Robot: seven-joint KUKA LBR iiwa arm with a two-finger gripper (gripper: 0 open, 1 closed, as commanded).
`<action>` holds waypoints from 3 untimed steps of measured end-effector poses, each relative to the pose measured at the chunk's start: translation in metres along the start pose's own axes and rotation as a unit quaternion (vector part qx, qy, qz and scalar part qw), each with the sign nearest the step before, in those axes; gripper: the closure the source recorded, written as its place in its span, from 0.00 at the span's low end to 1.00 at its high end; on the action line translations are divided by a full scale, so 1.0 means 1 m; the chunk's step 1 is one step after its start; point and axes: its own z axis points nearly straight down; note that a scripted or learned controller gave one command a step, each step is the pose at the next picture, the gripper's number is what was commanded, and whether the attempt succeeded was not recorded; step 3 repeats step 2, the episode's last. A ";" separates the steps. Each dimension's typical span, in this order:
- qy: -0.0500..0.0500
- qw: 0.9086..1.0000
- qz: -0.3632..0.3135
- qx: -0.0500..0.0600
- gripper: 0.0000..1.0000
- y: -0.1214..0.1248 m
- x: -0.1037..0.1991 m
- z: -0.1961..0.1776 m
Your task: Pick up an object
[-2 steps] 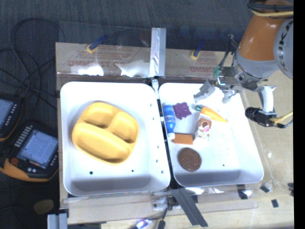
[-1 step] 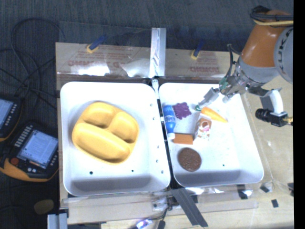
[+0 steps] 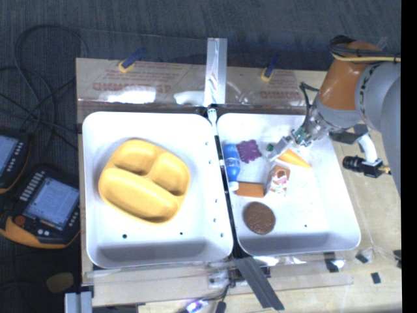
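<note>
Seemingly mid-approach, the gripper [image 3: 281, 147] is poised in the right bin [image 3: 326, 230] beside an orange wedge [image 3: 294, 158]; its jaw state cannot be told. Next, a descent onto the wedge is called for.

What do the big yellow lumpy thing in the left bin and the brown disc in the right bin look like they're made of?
The big yellow lumpy thing looks like soft foam or moulded plastic: rounded, bulging lobes with a smooth, faintly glossy skin. The brown disc looks matte and slightly speckled, perhaps cork, rubber or a toy cookie; the view is too coarse to settle it. Both bins look like smooth white plastic.
</note>
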 end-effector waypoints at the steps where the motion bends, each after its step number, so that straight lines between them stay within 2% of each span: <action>1: 0.001 1.000 0.000 -0.002 1.00 0.002 0.001 -0.010; 2: 0.000 1.000 0.010 0.000 1.00 0.041 0.046 -0.096; 3: 0.000 1.000 0.010 0.000 1.00 0.041 0.046 -0.096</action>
